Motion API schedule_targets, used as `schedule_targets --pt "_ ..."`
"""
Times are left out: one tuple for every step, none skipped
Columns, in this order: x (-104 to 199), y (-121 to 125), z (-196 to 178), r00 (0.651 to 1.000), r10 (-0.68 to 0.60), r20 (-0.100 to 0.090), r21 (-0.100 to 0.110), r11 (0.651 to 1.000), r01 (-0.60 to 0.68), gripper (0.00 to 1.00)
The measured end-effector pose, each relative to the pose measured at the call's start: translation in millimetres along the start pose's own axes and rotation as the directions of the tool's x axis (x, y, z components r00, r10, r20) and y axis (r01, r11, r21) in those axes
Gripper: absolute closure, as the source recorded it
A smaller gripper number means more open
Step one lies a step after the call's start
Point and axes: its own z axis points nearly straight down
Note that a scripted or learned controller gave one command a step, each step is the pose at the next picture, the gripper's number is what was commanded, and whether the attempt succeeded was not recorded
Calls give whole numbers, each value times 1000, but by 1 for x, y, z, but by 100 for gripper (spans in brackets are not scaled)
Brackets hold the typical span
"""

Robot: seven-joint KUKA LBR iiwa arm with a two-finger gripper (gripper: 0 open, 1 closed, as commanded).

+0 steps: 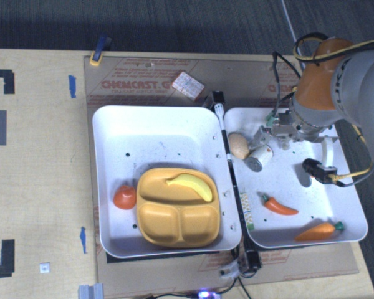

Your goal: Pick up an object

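A pale, egg-shaped object (pixel 238 146) lies at the left wall of the right bin (pixel 346 185), just beside the arm's gripper (pixel 259 157). The gripper reaches in from the right, its grey cylindrical tip low over the bin floor, slightly right of and below the egg. Whether the gripper is open or shut cannot be told. The egg's long axis runs roughly up and down the view. An orange chilli pepper (pixel 278 205) and a carrot (pixel 316 231) lie nearer the bin's front, well apart from the gripper. The left bin (pixel 112 142) holds a yellow divided tray (pixel 177 220), a banana (pixel 192 185) and a tomato (pixel 124 197).
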Motion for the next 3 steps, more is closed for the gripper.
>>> schedule_targets --pt "11 -59 10 1000 1 -1 3 1000 -1 0" --pt "11 -57 -1 1000 2 0 -3 1000 -2 100" --pt "72 -112 -102 1000 -1 -2 4 1000 1 100"
